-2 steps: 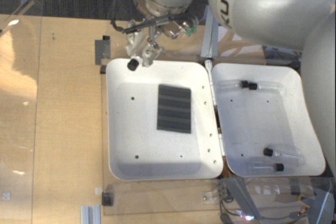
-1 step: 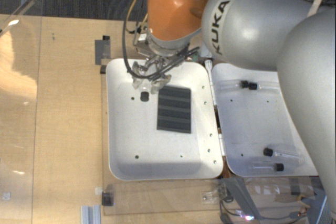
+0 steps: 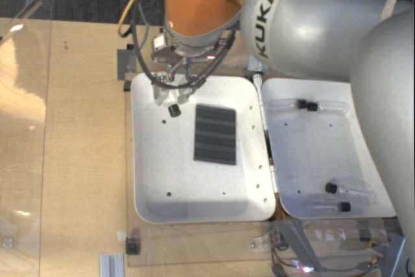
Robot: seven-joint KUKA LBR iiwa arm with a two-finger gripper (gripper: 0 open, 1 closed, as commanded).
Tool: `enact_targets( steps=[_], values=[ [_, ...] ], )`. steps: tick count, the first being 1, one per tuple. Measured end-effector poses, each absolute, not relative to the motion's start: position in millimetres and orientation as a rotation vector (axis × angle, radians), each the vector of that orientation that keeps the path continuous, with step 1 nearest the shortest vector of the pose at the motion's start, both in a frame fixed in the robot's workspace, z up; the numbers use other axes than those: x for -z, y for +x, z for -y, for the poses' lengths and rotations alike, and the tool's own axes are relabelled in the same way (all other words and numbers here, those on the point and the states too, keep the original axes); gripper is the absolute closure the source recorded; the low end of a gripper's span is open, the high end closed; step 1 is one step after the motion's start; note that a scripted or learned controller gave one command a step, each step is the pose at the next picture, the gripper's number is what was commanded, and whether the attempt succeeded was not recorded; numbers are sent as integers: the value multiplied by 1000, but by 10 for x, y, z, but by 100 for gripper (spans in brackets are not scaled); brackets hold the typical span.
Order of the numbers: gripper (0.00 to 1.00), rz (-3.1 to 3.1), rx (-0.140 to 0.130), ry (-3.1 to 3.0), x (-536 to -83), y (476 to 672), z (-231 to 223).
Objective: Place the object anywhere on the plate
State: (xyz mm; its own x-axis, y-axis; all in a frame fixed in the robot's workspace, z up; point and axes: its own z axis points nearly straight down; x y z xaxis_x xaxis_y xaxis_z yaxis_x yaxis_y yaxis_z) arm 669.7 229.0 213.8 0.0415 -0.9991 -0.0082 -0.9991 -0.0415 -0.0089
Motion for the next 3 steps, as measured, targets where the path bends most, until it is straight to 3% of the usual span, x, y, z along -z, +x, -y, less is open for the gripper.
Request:
enact_targets(
  steps=[1, 2, 3],
  values=[
    [100, -2783, -3, -1431, -2538, 6697, -2366],
    [100, -2976, -4, -980, -1671, 6697, -2292],
    [100, -2642, -2, -1675, -2045, 6702, -2333]
  ],
)
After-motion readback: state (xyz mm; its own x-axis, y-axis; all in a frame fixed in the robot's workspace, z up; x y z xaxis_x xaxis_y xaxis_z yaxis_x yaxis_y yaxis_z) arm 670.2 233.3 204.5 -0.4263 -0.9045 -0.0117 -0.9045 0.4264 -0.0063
